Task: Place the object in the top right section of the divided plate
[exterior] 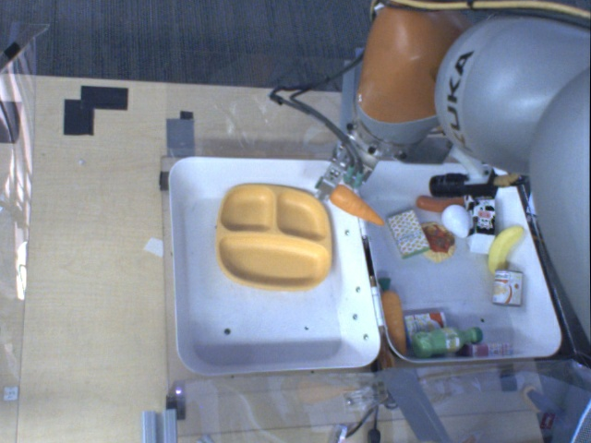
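Orange carrot (356, 206) hangs pinched in my gripper (340, 181), just beside the top right section of the yellow divided plate (274, 235). Transport step is in hand. Next move calls for shifting over that section, then release.

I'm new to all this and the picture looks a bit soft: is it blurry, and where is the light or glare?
In the camera view, small labels in the right bin are too soft to read; the yellow divided plate shows a mild sheen, and the left bin looks evenly lit with faint shadows; streaky reflections run along the bench's left edge; the claw by the carrot looks slightly smeared.
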Available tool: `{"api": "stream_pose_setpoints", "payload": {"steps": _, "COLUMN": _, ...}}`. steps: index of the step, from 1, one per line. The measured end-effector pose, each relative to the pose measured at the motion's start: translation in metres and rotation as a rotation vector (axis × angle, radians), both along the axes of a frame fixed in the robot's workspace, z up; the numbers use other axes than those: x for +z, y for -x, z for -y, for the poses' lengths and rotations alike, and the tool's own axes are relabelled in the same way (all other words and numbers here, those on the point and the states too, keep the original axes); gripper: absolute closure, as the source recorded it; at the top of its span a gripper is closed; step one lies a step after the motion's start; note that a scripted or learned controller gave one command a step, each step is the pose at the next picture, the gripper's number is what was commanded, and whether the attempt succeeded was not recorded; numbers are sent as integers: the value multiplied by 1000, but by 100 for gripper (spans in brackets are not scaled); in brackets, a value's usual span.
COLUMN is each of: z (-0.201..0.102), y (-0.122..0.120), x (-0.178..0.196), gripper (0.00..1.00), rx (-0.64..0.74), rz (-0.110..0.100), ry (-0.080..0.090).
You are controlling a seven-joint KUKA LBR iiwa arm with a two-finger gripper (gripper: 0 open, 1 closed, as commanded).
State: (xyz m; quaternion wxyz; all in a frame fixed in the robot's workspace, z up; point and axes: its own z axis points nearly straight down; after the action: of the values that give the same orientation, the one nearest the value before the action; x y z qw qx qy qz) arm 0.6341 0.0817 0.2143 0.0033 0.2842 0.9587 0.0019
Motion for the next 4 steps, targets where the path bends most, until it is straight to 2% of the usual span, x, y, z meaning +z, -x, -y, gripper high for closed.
{"api": "stream_pose_setpoints", "payload": {"steps": 1, "z": 6, "y": -20, "x": 74, "gripper": 100, "rx": -163, "rz": 2, "ry": -1}}
{"api": "stream_pose_setpoints", "payload": {"steps": 2, "z": 6, "y": -20, "x": 74, "gripper": 0, "rx": -162, "rz": 2, "ry": -1}}
{"api": "stream_pose_setpoints", "payload": {"steps": 3, "z": 46, "y": 51, "x": -29, "gripper": 0, "rx": -364, "rz": -3, "ry": -1}}
{"api": "stream_pose_setpoints", "payload": {"steps": 4, "z": 46, "y": 49, "x": -17, "gripper": 100, "rx": -363, "rz": 5, "ry": -4}}
